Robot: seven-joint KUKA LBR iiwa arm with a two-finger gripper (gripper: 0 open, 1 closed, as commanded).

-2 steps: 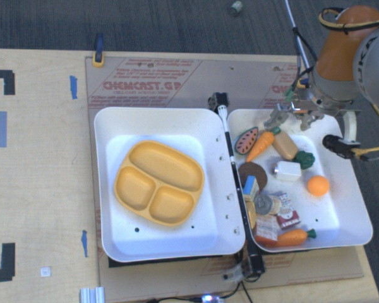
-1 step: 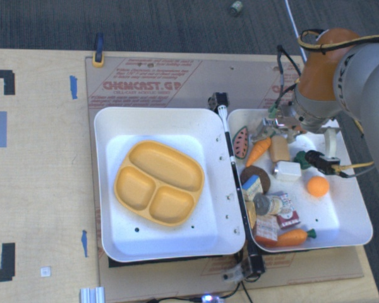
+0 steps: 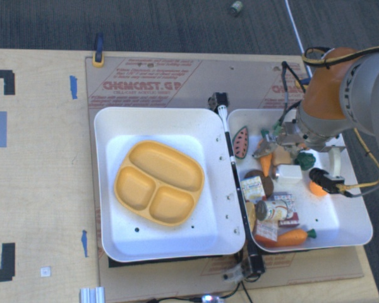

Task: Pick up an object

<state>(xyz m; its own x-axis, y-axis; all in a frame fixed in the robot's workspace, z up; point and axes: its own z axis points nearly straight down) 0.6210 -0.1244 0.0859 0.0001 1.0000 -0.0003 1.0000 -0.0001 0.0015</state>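
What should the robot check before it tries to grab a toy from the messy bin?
1. Is the arm over the bin with the toys? Ok: the gripper is down in the right bin.
2. Are there toys to grab? Ok: a watermelon slice, a carrot and a can lie there among others.
3. Is a toy between the fingers already? Cannot tell: the wrist hides them.
4. Are the toys spread apart? Not ok: most are piled touching each other.
5. Is the drop spot ready? Ok: the yellow tray sits flat in the left bin, nothing lying in its three compartments.
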